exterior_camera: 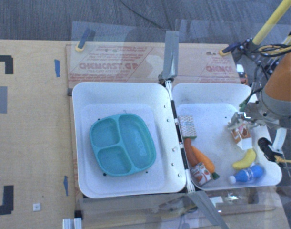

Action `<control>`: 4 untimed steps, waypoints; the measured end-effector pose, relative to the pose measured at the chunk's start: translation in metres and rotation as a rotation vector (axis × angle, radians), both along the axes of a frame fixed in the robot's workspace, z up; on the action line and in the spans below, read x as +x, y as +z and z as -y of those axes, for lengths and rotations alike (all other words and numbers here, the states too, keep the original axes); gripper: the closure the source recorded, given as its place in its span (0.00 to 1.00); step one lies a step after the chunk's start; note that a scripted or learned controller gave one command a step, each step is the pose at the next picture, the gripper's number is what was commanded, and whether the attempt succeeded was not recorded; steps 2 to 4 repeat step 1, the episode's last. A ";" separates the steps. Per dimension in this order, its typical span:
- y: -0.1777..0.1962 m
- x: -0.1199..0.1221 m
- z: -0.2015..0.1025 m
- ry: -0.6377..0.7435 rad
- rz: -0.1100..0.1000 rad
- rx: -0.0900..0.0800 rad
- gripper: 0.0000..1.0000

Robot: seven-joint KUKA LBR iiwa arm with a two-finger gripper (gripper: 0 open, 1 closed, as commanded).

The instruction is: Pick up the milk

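Milk (241, 134) lies in right bin (209, 97), near its right wall, above banana (244, 160) and bottle (247, 174). Pincer (240, 120) poised just over carton's top; open or closed, cannot tell. Likely light, thin-walled, dentable under hard squeeze. Best taken across the 2 flat sides at mid-body, gently, clear of the banana.

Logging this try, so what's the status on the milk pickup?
Pincer over right bin, right at milk carton. Carton in bin, no grasp confirmed. Banana close beside it.
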State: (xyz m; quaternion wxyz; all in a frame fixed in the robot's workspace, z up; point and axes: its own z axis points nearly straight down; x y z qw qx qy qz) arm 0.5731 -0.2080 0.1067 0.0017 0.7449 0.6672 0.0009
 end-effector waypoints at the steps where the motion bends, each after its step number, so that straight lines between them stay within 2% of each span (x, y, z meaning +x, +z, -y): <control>1: 0.044 -0.048 -0.062 -0.082 -0.006 0.003 1.00; 4: 0.044 -0.048 -0.062 -0.082 -0.006 0.003 1.00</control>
